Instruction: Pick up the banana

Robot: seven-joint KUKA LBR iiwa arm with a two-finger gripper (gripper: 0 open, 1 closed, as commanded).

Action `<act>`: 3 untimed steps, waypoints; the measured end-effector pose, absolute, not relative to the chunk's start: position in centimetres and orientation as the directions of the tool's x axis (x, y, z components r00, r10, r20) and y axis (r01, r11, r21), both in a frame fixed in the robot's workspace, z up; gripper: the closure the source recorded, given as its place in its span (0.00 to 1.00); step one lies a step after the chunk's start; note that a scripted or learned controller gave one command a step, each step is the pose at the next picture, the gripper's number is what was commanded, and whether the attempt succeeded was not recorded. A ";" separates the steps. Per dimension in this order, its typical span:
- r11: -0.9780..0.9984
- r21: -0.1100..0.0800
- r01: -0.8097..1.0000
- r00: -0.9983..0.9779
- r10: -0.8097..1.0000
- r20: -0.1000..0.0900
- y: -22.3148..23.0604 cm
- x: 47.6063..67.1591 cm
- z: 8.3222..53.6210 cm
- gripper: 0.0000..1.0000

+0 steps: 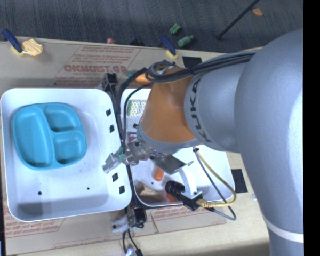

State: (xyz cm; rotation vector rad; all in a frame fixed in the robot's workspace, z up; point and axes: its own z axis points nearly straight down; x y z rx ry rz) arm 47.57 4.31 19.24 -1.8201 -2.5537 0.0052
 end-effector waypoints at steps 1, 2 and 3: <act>0.740 -0.002 0.672 -0.740 0.672 0.002 1.8 48.9 19.2 0.00; 0.438 -0.002 0.899 -0.438 0.899 0.000 5.9 48.6 19.1 0.00; 0.432 -0.005 0.902 -0.432 0.902 0.002 14.1 47.5 9.1 0.00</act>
